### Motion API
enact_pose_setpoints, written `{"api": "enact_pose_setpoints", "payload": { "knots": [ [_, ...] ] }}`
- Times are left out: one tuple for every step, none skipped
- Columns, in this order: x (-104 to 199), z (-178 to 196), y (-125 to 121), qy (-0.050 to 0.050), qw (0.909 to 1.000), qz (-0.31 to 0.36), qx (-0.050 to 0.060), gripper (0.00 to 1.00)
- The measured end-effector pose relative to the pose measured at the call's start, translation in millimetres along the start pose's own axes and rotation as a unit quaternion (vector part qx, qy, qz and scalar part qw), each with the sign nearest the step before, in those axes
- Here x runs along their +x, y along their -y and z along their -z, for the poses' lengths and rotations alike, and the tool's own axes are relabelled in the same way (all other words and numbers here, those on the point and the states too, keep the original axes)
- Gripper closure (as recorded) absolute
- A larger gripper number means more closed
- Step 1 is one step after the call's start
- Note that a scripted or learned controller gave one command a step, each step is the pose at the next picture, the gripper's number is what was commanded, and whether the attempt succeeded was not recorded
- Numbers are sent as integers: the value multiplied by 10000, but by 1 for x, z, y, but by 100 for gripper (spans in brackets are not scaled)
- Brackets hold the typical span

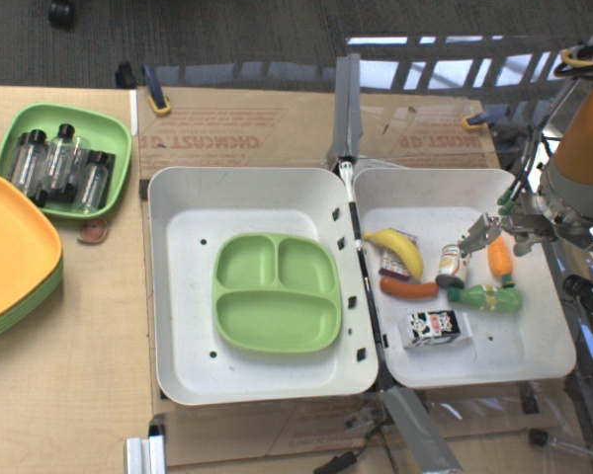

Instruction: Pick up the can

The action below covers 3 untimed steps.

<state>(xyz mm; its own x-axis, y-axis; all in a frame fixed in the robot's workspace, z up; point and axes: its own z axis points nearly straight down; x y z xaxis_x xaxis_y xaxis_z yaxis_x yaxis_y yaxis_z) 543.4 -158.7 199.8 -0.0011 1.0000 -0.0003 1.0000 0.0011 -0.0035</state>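
Beyond black-and-white toy milk carton (438,327): small silver metal can (451,263), light, stiff, slippery, best pinched across sides; claw (484,233) open, empty.

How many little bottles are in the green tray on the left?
4. The small dark-capped bottles lie side by side in the green tray on the table's left: first, second, third, fourth. More may hide underneath.

Right bin (534,358): claw (479,235) poised just above the can (451,262), beside a banana (399,250), carrot (500,259), sausage (408,287), green bottle (486,297) and milk carton (438,327). Left bin (178,265): green divided plate (277,293).
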Motion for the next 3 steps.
{"api": "enact_pose_setpoints", "payload": {
  "knots": [
    [-7,-109,2,-2,10000,15,-9,0],
    [-18,-107,-44,-27,9994,331,-20,0],
    [-26,-106,-19,-64,9991,427,-29,0]
  ]
}}
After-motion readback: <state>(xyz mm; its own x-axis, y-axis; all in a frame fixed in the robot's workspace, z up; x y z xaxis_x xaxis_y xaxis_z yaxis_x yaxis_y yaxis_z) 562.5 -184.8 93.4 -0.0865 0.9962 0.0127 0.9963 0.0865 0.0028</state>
